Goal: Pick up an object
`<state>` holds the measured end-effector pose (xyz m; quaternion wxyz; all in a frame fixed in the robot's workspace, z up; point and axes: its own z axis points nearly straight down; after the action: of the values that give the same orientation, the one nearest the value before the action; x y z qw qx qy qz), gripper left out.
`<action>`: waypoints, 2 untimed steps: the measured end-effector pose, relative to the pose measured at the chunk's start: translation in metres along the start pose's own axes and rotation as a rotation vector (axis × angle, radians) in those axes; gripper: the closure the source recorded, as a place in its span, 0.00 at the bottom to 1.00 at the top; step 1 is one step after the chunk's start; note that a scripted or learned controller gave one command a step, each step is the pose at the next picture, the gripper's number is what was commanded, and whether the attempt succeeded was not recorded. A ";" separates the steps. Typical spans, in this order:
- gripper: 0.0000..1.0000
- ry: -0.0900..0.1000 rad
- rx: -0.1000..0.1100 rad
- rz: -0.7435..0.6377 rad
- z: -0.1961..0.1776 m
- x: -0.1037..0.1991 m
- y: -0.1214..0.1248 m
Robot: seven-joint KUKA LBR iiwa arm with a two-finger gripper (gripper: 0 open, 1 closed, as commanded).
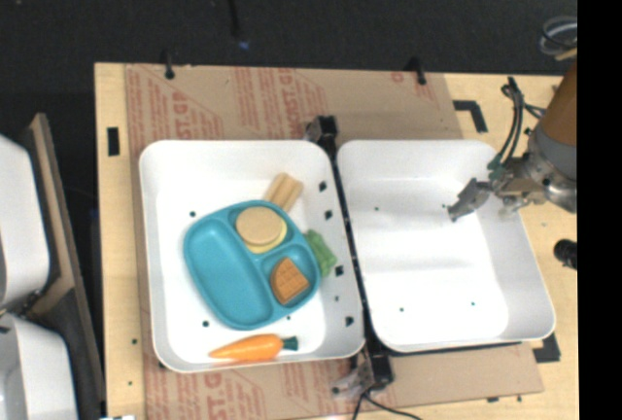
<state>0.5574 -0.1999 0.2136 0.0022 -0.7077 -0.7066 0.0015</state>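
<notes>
Over the right bin (437, 311), near the table's right edge, the claw (465, 201) hangs at the end of the arm (554, 146), pointing left and down toward the bin's bare floor. Whether it is spread or closed I cannot tell at this size; nothing is seen in it.

Everything worth picking lies in the left bin (160, 214), toward the table's left side: a blue tray (219, 277) at its middle, with a round biscuit (261, 227) and a brown piece (290, 280) in its compartments, a wooden block (285, 189) touching the tray's far edge, a green bit (322, 253) at its right edge, and a carrot (251, 347) near the bin's front wall.

The main risk, as I judge it, is a descent here: the claw would close on nothing. If it crosses over, the divider between the bins could catch it on a low path. The tray is wide and may not fit between the tips. The carrot, lying close to the wall, leaves little room on that side and may roll away.
</notes>
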 end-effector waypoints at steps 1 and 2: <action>0.00 -0.001 -0.006 -0.001 -0.003 0.000 0.001; 0.00 0.000 -0.001 -0.001 0.058 0.005 -0.001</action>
<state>0.5566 -0.1952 0.1554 0.0019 -0.7072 -0.7070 0.0011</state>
